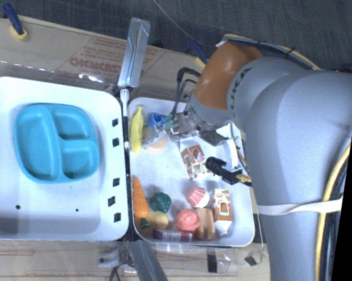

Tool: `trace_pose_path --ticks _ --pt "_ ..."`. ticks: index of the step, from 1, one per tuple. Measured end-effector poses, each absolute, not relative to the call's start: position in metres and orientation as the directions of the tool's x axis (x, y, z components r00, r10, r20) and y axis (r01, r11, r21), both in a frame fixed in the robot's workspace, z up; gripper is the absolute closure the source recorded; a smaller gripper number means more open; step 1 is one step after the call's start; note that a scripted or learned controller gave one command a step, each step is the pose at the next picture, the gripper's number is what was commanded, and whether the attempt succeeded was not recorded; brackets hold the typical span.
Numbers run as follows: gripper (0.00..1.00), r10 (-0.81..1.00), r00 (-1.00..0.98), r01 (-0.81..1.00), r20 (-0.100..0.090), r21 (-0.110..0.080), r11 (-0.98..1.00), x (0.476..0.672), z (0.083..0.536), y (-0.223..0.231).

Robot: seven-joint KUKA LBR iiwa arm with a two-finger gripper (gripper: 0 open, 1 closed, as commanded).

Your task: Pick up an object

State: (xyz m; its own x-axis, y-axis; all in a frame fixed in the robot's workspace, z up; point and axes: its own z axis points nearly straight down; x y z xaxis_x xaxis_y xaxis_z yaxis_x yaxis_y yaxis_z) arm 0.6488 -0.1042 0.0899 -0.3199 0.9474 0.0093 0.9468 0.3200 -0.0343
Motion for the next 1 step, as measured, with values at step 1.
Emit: trace_pose_path --ticks 1 --pt "0.0 0.906 -0.422 0.906 0.012 -0.028 0.423 0.6493 0.105 -0.1007"
